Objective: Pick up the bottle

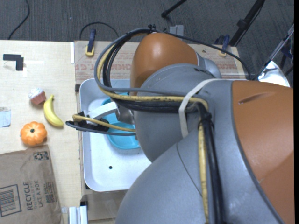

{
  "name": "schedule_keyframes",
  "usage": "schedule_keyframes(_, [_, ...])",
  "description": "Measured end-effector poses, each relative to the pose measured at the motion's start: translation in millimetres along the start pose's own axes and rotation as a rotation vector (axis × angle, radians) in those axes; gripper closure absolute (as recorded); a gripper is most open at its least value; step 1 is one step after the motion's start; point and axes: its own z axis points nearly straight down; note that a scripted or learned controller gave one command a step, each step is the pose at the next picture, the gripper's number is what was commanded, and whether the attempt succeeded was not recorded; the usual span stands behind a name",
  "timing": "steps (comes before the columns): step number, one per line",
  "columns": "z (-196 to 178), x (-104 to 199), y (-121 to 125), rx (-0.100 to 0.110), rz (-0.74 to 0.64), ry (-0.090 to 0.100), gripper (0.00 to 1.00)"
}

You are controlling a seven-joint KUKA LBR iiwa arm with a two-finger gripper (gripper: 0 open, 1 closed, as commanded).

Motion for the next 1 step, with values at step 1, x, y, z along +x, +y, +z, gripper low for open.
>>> schedule_keyframes(1, [11.6,-12.8,60.3,0.000,-0.007,-0.004,1.00])
